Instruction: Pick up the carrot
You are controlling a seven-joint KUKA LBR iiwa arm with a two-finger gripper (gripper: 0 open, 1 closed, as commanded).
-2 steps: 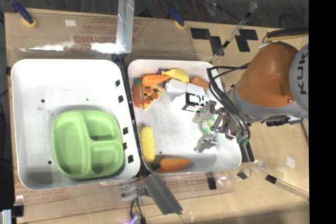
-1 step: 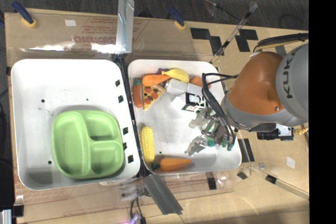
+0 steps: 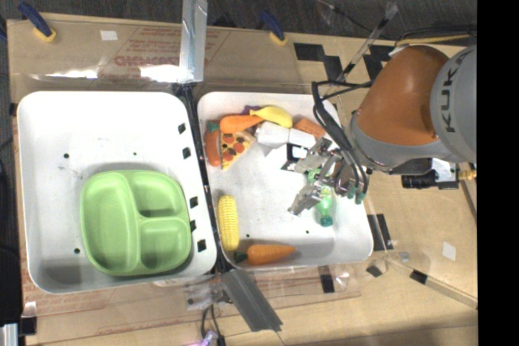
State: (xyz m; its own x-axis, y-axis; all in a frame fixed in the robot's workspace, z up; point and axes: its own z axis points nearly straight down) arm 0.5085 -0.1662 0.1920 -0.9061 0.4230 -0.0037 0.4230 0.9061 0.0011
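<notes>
The carrot (image 3: 268, 254), orange with a darker stub end, lies flat along the front wall of the right bin (image 3: 357, 247). My gripper (image 3: 306, 186) hangs over the right middle of that bin, up and to the right of the carrot and well apart from it. Its fingers stand open over bare bin floor, with nothing between them. A small green bottle (image 3: 326, 210) lies right beside the lower finger.
A corn cob (image 3: 229, 221) lies left of the carrot by the bin's left wall. A pizza slice (image 3: 226, 147), an orange toy (image 3: 240, 123), a banana (image 3: 274, 116) and a white block (image 3: 273, 134) crowd the back. A green divided plate (image 3: 134, 219) sits in the left bin (image 3: 49, 126).
</notes>
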